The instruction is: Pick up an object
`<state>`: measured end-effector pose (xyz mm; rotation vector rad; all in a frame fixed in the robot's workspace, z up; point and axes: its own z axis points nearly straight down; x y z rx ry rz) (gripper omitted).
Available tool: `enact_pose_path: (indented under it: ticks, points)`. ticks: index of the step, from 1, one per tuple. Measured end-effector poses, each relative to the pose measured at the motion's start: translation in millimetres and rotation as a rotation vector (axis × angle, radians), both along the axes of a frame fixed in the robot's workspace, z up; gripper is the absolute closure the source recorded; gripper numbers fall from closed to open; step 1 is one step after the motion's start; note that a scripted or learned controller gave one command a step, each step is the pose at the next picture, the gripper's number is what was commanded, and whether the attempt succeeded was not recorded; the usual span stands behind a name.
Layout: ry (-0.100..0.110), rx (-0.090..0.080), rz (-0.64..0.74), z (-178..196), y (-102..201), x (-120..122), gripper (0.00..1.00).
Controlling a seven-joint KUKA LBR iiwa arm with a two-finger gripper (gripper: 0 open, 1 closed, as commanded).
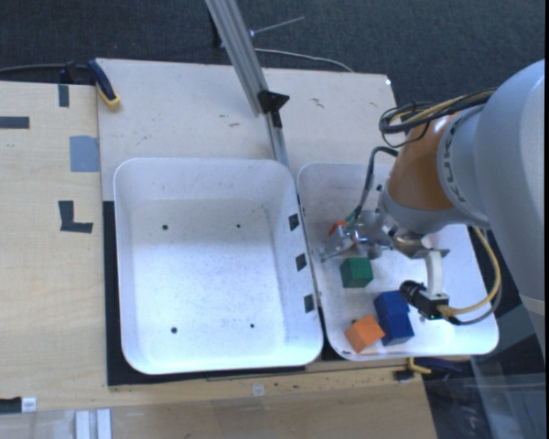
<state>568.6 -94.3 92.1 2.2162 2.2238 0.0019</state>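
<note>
Hovering claw (345,242) above green cube (356,272), grip state unclear, blue block (395,315) and orange block (364,333) nearby

Grey arm (503,154), orange band, yellow cables

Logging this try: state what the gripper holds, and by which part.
Cannot be told. The gripper sits low in the right bin, just above the green block; no object shows between its fingers. The blue block and orange block lie apart.
</note>
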Motion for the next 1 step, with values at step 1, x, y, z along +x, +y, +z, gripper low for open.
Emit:
enact_pose_path:
  ticks: [1]
  points:
    - [-0.002, -0.002, 0.000, 0.3, -28.1, 77.3, 0.00]
